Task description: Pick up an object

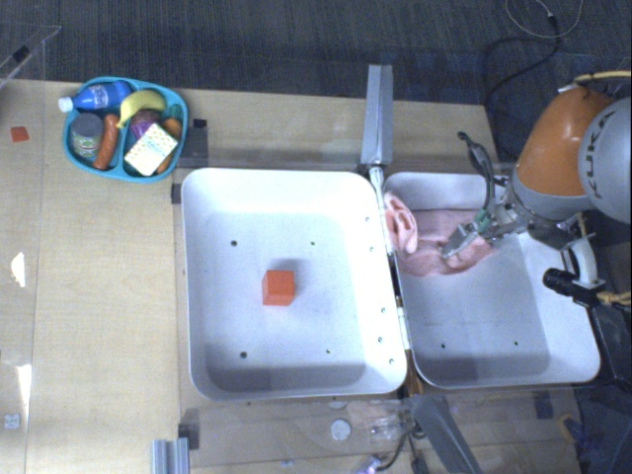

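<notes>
Gripper [462, 243] sits low in the right bin [513, 354], upper left part, right on top of a pink cloth [415, 245]. Metal fingertips touch or press into the cloth's right end; can't tell if they are open or closed, and can't tell if any fabric is actually pinched between them. Cloth is crumpled, lying on the bin floor against the bin's left wall near the top corner, spreading right toward the gripper. Arm [578, 156] comes in from the right edge, orange band and grey wrist over the bin's upper right corner.

Left bin [207, 363] has one orange-red cube [278, 287], flat on the floor just left of centre, well apart from the gripper. A grey metal post [376, 117] stands at the top between the two bins.

Far upper left on the wooden bench [89, 314]: blue tray [71, 151] with toy food, including a banana [141, 103], a blue bottle [99, 96], a white speckled box [151, 150].
</notes>
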Motion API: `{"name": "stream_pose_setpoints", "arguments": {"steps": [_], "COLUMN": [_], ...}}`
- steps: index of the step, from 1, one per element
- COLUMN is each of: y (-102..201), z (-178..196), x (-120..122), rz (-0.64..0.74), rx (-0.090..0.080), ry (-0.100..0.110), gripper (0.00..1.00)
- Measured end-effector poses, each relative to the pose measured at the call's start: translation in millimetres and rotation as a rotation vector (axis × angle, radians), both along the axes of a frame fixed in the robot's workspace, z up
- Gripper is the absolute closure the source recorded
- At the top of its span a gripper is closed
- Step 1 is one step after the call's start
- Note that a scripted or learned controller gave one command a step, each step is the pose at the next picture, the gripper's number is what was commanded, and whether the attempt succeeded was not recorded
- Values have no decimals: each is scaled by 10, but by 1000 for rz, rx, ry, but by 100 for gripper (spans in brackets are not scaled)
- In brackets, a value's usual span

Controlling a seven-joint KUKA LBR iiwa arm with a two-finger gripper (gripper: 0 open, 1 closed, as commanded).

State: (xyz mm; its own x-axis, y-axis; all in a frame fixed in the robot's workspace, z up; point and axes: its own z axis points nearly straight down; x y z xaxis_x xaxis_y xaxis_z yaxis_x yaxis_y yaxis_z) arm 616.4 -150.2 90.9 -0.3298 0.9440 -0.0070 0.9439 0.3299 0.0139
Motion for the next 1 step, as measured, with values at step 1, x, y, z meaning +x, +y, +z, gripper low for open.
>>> {"name": "stream_pose_setpoints", "arguments": {"steps": [1], "y": [104], "z": [297], "x": [-753], "rz": [-6], "rx": [1], "ry": [7], "gripper": [0]}}
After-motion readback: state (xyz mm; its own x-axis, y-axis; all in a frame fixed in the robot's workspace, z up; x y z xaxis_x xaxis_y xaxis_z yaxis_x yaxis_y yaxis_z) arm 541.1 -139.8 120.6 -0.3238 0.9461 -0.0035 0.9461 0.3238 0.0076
